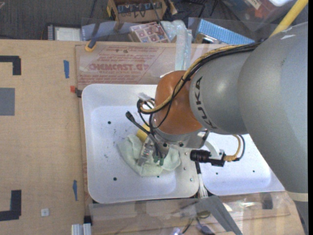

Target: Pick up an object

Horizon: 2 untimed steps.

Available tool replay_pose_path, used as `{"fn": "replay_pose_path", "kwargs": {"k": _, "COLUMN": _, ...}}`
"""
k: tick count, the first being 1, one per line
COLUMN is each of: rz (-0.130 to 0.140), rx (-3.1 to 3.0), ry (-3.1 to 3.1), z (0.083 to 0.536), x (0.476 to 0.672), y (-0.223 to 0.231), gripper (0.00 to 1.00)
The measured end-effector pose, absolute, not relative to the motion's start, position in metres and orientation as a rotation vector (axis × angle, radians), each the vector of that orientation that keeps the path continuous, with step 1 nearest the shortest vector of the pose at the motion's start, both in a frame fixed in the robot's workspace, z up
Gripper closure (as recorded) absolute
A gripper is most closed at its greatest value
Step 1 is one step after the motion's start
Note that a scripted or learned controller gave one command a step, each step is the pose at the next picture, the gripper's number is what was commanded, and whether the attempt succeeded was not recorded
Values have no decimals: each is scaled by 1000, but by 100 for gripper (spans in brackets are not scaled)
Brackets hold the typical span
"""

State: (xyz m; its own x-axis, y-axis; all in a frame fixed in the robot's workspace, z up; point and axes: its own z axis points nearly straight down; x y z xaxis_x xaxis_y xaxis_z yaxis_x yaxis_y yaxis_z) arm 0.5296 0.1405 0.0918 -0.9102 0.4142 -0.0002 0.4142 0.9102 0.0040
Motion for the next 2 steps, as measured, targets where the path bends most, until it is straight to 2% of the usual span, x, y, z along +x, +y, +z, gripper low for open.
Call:
{"fn": "replay_pose_path", "kwargs": {"k": 1, "rz": 8, "rx": 619, "ry": 3065, "z": 93, "x": 555, "y": 187, "gripper": 100}}
{"fn": "replay_pose_path", "kwargs": {"k": 2, "rz": 12, "rx": 406, "ry": 3088, "z": 94, "x": 549, "y": 190, "gripper": 100}}
